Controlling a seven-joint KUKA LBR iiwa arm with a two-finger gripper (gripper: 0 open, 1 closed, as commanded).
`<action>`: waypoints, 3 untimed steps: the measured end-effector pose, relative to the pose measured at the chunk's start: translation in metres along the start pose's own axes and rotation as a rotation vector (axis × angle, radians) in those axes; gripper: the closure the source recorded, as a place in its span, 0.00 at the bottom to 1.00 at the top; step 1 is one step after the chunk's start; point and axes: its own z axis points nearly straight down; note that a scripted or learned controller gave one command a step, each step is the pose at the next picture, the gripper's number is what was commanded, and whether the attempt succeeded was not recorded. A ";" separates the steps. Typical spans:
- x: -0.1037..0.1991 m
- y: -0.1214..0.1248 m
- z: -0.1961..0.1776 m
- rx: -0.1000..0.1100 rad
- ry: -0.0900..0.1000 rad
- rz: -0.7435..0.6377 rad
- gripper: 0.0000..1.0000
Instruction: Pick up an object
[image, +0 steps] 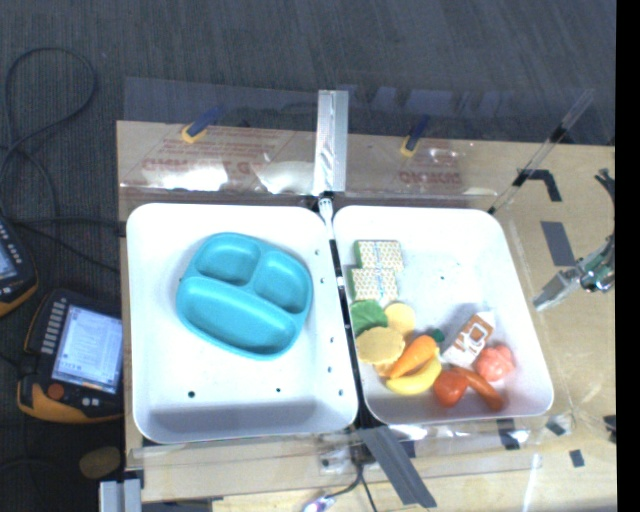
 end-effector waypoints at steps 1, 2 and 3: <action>0.000 0.000 -0.003 0.000 -0.001 -0.223 1.00; -0.012 0.036 0.005 -0.001 0.000 -0.174 1.00; -0.001 0.000 -0.014 -0.001 -0.002 -0.455 1.00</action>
